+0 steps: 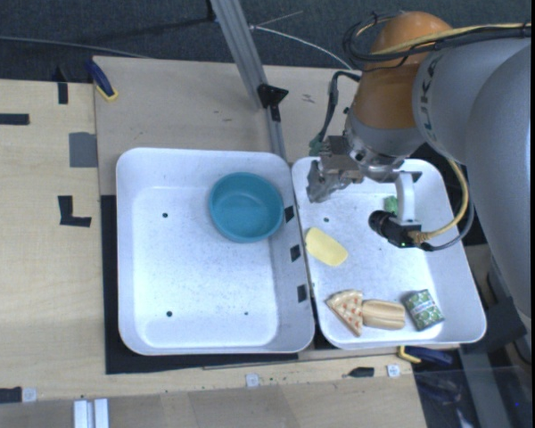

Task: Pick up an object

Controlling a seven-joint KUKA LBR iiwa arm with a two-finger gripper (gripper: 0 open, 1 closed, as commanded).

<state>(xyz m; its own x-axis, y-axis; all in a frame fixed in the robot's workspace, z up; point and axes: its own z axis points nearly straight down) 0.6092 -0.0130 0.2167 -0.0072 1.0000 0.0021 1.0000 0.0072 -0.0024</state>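
My gripper [325, 185] hangs over the far left part of the right bin [446, 328], pointing down, with nothing visible between its parts. A yellow soft piece [325, 247] lies just below it in the picture, apart from it. Along the bin's near side lie a pizza slice toy [345, 310], a tan hot-dog bun toy [383, 314] and a small green packet [423, 309]. A blue bowl [246, 206] stands upright in the far right part of the left bin [160, 328].
A grey metal pole [245, 52] slants across the bench behind the bins. A black camera unit with cables [394, 227] hangs from my wrist over the right bin. The arm's bulk [490, 105] covers that bin's far right corner.
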